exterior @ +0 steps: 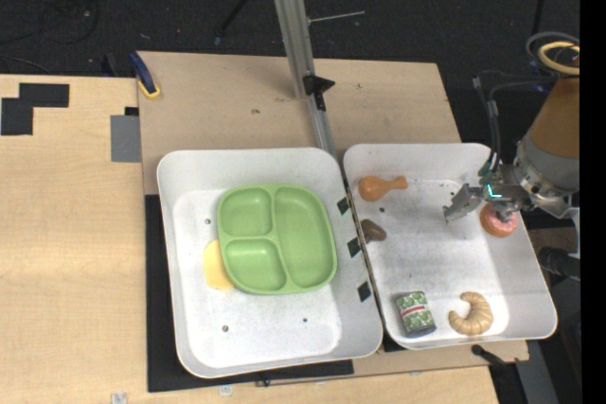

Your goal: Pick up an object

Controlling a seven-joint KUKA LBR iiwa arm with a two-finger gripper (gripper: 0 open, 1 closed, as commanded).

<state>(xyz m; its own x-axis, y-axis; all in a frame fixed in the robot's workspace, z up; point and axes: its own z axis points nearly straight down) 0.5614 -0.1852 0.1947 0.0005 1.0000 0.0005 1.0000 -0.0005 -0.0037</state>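
My gripper (pixel 466 202) hangs over the right side of the right bin (pixel 431 156), reaching in from the right. A red-pink rounded object (pixel 500 221) lies just right of and below the gripper tip, close to the bin's right wall. Whether it touches the gripper is unclear. An orange drumstick-shaped toy (pixel 382 187) lies at the bin's upper left and a small brown piece (pixel 373 230) sits below it. A green can (pixel 414 313) and a tan croissant (pixel 472 313) lie near the front edge.
The left bin (pixel 189 317) holds a green divided plate (pixel 276 237) with a yellow object (pixel 215 266) poking out at its left. A metal post (pixel 294 33) rises behind the bins. Bare bin floor (pixel 426 251) lies between the gripper and the can.
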